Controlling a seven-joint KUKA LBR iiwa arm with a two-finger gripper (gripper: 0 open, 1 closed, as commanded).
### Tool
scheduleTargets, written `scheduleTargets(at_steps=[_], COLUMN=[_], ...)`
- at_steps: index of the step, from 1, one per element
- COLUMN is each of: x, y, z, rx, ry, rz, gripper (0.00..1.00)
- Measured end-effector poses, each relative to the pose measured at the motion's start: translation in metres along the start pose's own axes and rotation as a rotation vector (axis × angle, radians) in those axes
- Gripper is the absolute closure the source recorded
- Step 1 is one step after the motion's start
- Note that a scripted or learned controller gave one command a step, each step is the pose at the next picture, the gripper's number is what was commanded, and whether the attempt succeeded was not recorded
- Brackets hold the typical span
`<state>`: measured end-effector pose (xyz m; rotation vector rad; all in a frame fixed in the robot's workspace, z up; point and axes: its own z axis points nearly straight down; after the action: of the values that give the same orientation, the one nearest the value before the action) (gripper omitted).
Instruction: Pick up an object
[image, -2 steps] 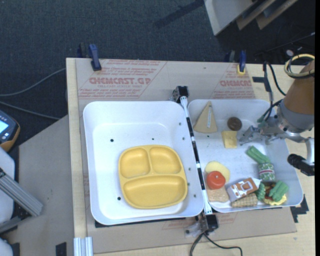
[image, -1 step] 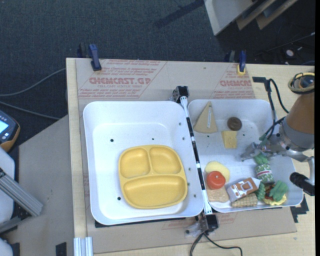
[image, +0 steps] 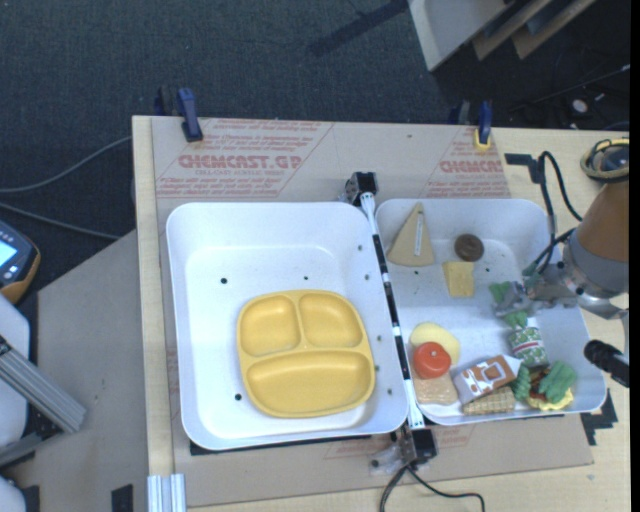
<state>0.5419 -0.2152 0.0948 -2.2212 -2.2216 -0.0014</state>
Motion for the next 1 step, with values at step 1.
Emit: scheduleTargets(at_steps=[1], x=[0.0701], y=[0.0634], z=[0.0102], rx=[-0.005], ry=[-0.001], rz=[-0.008], gripper=[1.0])
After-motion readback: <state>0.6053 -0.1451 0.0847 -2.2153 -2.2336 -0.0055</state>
